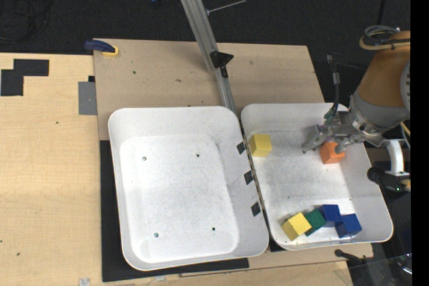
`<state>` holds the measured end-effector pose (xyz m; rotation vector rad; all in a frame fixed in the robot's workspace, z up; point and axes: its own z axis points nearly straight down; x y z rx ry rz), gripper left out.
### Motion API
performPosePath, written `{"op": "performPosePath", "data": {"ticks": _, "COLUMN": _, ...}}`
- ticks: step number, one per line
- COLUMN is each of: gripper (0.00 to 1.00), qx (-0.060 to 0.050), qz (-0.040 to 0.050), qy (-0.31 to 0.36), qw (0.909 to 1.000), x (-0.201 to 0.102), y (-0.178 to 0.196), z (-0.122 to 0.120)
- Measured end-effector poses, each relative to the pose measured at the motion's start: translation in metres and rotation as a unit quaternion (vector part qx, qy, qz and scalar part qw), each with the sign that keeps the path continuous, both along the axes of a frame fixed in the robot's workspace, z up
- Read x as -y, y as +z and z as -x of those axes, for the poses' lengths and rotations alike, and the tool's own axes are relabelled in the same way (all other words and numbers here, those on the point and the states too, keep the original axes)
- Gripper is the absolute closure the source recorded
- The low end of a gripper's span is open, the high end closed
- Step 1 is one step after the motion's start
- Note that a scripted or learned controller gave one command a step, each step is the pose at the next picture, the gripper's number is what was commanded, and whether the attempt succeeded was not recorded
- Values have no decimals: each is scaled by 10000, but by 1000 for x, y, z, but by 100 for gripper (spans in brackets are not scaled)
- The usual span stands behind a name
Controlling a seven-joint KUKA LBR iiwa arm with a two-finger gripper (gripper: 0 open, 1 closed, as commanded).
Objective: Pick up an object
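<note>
Camera view from above the bench (174, 77): a grey KUKA arm (383, 87) reaches in from the right of the frame and lowers its hand (330, 141) over the right bin (268, 118), with an orange block (331, 154) sitting directly beneath the metal fingers in that bin's upper right part. Whether the hand is spread or pressed together cannot be told from this angle, and the block cannot be said to lie between the fingers; it appears to rest on the bin floor, at most touching them.

A yellow cube (260, 145) lies apart at the bin's left side, near the wall it shares with the left bin (120, 144). Toward the lower right of the frame, a cluster of a yellow block (295, 225), a green block (314, 219) and two blue blocks (339, 220) sits packed together near the lower rim.

The orange block looks the likeliest target. A clean pick would call for the fingers to straddle it squarely and come down to the floor before closing, so that it is not nudged aside. It lies near the bin's right wall, which leaves little slack on that side; open floor lies to the left and toward the lower part of the bin. A straight upward lift should avoid the rim, and the slanted aluminium rail (198, 20) at upper centre stands well clear of it.
</note>
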<state>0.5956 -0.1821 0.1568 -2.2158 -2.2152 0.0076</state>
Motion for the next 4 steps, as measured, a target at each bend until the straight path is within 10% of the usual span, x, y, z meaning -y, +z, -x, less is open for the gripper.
{"op": "performPosePath", "data": {"ticks": 2, "gripper": 0, "qx": 41, "qz": 3, "qy": -9, "qw": 10000, "x": -8, "y": -66, "z": 2}}
{"op": "performPosePath", "data": {"ticks": 3, "gripper": 100, "qx": 36, "qz": -1, "qy": -32, "qw": 10000, "x": -7, "y": -56, "z": 2}}
{"op": "performPosePath", "data": {"ticks": 4, "gripper": 100, "qx": 55, "qz": 16, "qy": -44, "qw": 10000, "x": 1, "y": -11, "z": 0}}
